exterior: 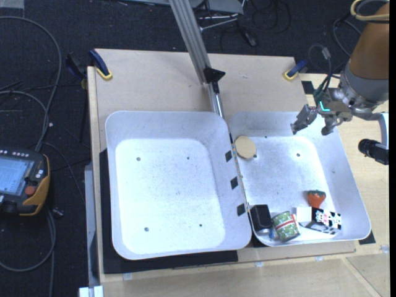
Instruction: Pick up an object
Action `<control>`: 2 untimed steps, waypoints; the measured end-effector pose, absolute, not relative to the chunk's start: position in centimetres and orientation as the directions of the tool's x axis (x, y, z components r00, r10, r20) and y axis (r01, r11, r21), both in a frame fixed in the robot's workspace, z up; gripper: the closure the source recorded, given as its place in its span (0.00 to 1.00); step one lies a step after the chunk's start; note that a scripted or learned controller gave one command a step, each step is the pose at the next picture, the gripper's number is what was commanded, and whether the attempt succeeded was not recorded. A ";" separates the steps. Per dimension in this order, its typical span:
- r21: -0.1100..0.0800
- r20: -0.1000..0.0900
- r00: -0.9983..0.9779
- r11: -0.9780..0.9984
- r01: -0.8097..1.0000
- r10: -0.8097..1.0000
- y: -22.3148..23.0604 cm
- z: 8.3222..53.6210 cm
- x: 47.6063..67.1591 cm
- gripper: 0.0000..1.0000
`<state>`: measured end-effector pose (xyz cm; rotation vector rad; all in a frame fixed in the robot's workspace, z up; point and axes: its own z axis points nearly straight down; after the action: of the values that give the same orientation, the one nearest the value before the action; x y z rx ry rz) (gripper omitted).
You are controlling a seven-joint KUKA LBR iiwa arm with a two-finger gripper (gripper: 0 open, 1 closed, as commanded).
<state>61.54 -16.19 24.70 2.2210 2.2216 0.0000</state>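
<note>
My gripper (317,124) hangs over the far right corner of the right bin (291,172), its two dark fingers (301,121) spread apart with nothing between them. Below it in that bin lie a round tan disc (245,147) near the left wall, a red strawberry-like toy (316,198), a green and white can (285,225), a black block (260,216) and a black-and-white patterned piece (325,220) along the near edge. All of these lie well away from the gripper.
The left bin (124,135) sits beside the right one. A slanted metal post (195,39) rises from the divider at the back. Clamps (100,67) mark the bench's far corners. A handheld pendant (21,179) lies off the bench to the left.
</note>
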 end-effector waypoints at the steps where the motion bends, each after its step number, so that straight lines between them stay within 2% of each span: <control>1: 0.000 0.000 0.000 0.000 1.000 1.000 -16.2 24.7 61.5 0.00; 2: -0.004 0.001 0.000 0.000 1.000 1.000 -16.4 18.8 62.2 0.00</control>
<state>62.21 -16.42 18.84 2.2237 2.2239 -0.0036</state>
